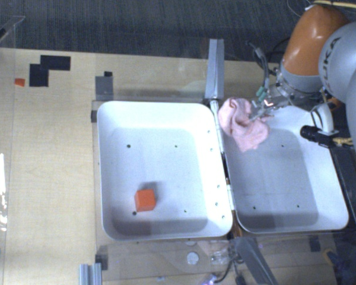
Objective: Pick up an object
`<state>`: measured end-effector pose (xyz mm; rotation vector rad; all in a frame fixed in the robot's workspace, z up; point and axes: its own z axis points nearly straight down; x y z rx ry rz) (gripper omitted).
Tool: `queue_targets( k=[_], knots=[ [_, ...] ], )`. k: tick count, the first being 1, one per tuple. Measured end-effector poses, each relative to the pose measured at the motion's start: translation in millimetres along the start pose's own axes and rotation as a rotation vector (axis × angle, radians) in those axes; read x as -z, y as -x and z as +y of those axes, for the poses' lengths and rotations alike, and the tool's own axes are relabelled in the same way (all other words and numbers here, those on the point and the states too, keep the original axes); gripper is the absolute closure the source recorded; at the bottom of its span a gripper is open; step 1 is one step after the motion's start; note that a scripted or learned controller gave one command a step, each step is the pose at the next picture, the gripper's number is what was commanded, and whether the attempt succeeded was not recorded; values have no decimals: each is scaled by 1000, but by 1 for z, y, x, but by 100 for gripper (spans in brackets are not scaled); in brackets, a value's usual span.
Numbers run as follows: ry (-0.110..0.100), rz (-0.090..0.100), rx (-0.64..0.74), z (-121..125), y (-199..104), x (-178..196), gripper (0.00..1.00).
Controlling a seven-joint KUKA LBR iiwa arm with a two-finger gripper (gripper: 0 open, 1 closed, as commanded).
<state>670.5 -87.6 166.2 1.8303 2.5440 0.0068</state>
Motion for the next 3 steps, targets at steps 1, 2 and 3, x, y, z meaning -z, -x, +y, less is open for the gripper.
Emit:
queue_targets(
  k=[1,2,3],
  knots=[
    [1,0,0,0,0,0,0],
    [8,-3,70,-29,19,-73,0],
    [8,-3,70,-29,19,-73,0]
  ],
)
